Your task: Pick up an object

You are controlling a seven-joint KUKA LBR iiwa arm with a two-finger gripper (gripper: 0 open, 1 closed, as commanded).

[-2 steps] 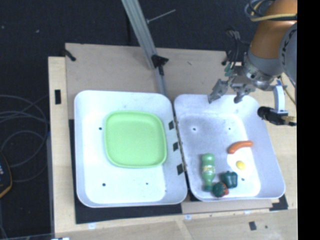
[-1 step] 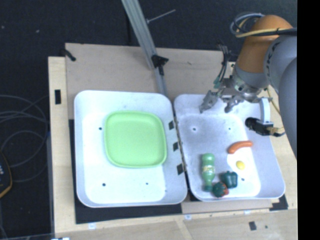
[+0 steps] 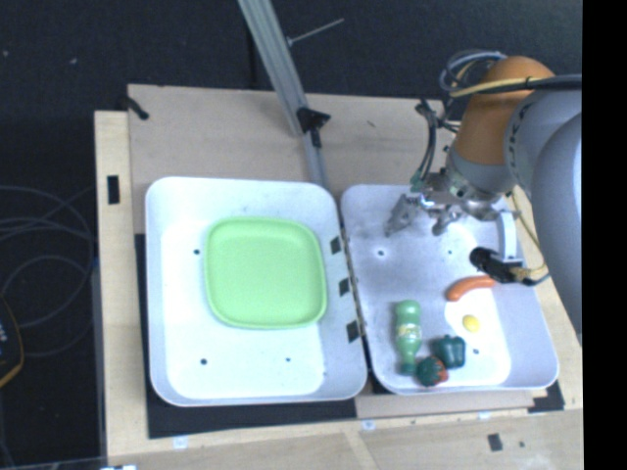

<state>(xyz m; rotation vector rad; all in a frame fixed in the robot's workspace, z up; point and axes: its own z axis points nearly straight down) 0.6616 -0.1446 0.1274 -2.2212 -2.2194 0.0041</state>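
My gripper (image 3: 419, 218) hangs over the far part of the right bin (image 3: 387, 262), its two fingers spread apart with nothing between them. Near the bin's front lie a pale green bottle (image 3: 408, 335), a dark green and red toy (image 3: 441, 359), a fried egg with a yellow yolk (image 3: 472, 323) and an orange sausage-like piece (image 3: 470, 286). All of these lie well in front of the gripper and apart from it.
The left bin (image 3: 176, 262) holds a light green square plate (image 3: 265, 271). A grey slanted pole (image 3: 279, 57) stands behind the bins. The arm's orange band and grey body fill the upper right.
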